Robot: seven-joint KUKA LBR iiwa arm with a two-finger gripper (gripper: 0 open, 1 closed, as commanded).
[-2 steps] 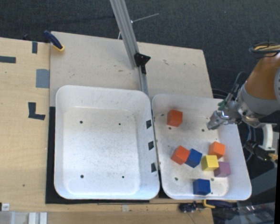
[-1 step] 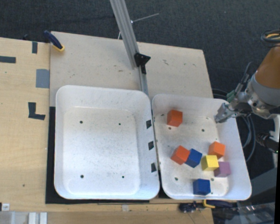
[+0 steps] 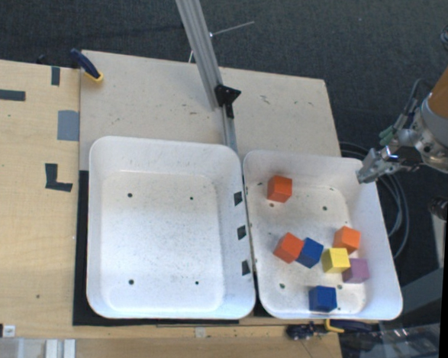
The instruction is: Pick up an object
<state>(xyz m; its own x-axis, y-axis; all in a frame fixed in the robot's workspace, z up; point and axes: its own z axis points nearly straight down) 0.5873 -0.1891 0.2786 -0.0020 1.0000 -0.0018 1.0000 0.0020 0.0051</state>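
Orientation: the cubes have no long axis; the lone orange cube [image 3: 280,188] sits with its edges turned slightly off the bin walls, and the orange cube [image 3: 288,247] in the cluster is rotated more strongly.
Location: all seven cubes lie in the right bin [image 3: 374,223]; the lone orange cube is near its far left part, well apart from the rest.
Cluster: a blue cube [image 3: 310,251] touches the rotated orange cube; a yellow cube [image 3: 336,259] lies just beside it, between a third orange cube [image 3: 347,238] and a purple cube [image 3: 357,269]; a second blue cube [image 3: 323,298] lies nearer the front wall.
Obstructions: close neighbours crowd the cluster; the lone cube stands free.
Appearance: small, solid-coloured, matte blocks.
Gripper [image 3: 368,171]: over the right bin's far right rim, carrying nothing; finger state cannot be told.
Surroundings: left bin [image 3: 100,204] alongside; a slanted metal rail [image 3: 203,47] behind both.
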